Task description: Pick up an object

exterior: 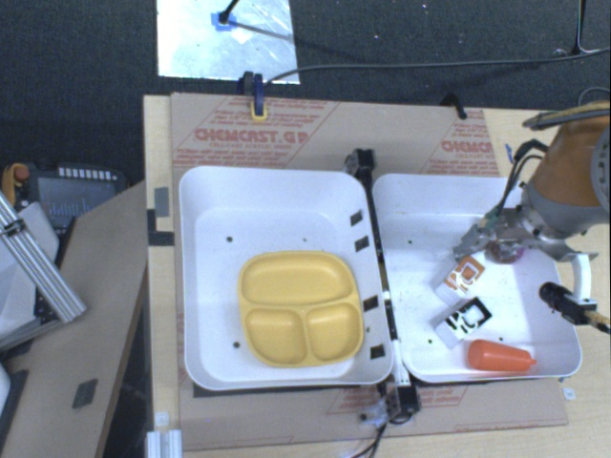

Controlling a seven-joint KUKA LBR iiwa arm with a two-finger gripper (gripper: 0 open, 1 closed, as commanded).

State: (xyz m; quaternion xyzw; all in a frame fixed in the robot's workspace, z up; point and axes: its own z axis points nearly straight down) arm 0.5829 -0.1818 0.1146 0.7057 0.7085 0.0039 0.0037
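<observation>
Counter (pixel 315 122) carries two white bins. Left bin (pixel 205 208) holds a smooth yellow three-section tray (pixel 298 305). Arm (pixel 573 175) reaches in from right, wrist bent down over right bin (pixel 420 208). Claw (pixel 487 241) low, state: cannot tell. Just below-left of claw lies an orange-white box (pixel 462 277); further down, a black-white box (pixel 463 319) and orange carrot shape (pixel 499 355).

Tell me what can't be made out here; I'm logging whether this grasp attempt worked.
- Gripper: in the camera view the wrist covers it, so whether the jaws are open or shut is hidden.
- Purple object: mostly hidden under the wrist; identity unclear.
- Arm: cut off by the right edge.
- Print on the two small boxes: too small to read.
</observation>
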